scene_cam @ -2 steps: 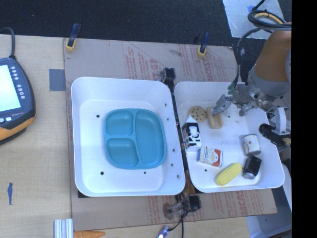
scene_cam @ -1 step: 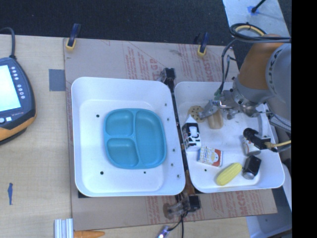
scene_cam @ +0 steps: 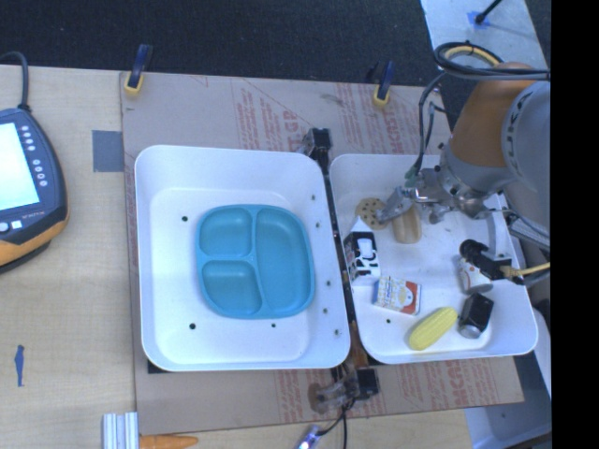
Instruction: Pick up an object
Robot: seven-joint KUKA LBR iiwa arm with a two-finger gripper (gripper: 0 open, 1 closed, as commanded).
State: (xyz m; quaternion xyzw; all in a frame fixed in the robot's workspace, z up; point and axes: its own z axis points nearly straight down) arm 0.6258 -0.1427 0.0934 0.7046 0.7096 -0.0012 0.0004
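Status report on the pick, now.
Gripper low over right bin, at tan block and cookie; fingers unclear. Corn, small carton lie untouched. Blue plate in left bin.

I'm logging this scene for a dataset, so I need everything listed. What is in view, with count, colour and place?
bins: 2, white, side by side on the bench
divided plate: 1, light blue, middle of the left bin
corn cob: 1, yellow, near edge of the right bin
small carton: 1, white with red and orange print, right bin, just above the corn
black and white item: 1, right bin, against its left wall
round cookie-like piece: 1, tan, dotted, far left of the right bin
tan cylinder: 1, right bin, under the end effector
black item: 1, right bin, right of the corn
clamps: 2, blue and yellow, bench's far edge
pendant: 1, black and orange, far left
arm: 1, grey with orange band, from the right
end effector: 1, grey, over the right bin's far side
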